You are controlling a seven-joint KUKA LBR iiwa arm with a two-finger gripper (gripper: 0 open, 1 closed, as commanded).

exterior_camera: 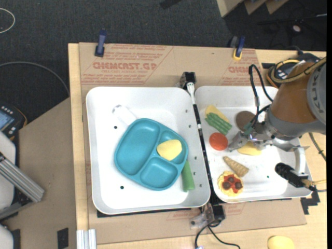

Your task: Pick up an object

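I have the tool (243, 141) down in the right bin (259, 193), its tip among the toy food near the bin's middle. I cannot tell how the tool stands, because the wrist covers most of it. The nearest candidate is a small yellow piece (251, 150), pale and rounded, lying just at the tool's tip; I cannot tell whether they touch. Just left of it sits a red tomato-like ball (218, 141), and beyond that, toward the far left of the bin, a green and yellow corn cob (217, 119). A brown round piece (244, 120) lies beside the arm, partly hidden by it. Nearer to me I see a tan cone (236, 165) and a small tart with red fruit (231, 184).

The board (140, 66) under the bins reads "CHEMCAST" in red print, repeated on the far right strip, with smaller lines I cannot make out. Two blue clamps (100, 42) hold its far edge.

The left bin (104, 154) carries a teal divided plate (145, 153) with a yellow lemon-like piece (169, 149) in one compartment, and a green stick (187, 178) leans along the plate's right side. A black cable runs down the seam between the bins on the surface.
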